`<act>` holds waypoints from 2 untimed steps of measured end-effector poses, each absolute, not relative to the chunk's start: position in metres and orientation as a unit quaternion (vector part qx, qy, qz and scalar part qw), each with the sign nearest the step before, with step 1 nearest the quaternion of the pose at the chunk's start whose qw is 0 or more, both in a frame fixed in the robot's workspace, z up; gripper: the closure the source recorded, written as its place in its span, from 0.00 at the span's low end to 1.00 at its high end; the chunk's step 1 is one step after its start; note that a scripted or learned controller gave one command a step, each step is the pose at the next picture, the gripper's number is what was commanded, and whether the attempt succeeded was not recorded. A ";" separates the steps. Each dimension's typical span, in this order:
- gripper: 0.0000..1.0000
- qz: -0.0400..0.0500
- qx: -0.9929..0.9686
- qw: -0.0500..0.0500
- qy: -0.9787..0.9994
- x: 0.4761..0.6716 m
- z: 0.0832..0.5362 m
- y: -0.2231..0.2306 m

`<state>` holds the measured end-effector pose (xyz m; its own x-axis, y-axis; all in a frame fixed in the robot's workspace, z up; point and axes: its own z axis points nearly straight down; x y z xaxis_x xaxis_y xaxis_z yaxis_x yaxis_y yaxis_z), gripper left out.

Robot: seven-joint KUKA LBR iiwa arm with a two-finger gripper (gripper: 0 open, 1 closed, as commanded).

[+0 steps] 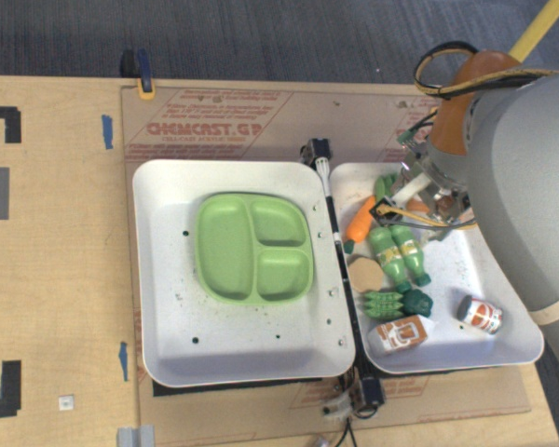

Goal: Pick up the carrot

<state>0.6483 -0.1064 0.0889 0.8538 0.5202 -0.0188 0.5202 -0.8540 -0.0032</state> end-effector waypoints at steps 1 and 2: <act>0.00 0.004 0.978 0.002 0.210 0.628 0.089 -0.094; 0.00 -0.001 0.979 -0.002 0.204 0.546 0.185 -0.036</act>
<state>0.5464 -0.0363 0.1846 0.9170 0.3988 -0.0019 0.3988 -0.9170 -0.0040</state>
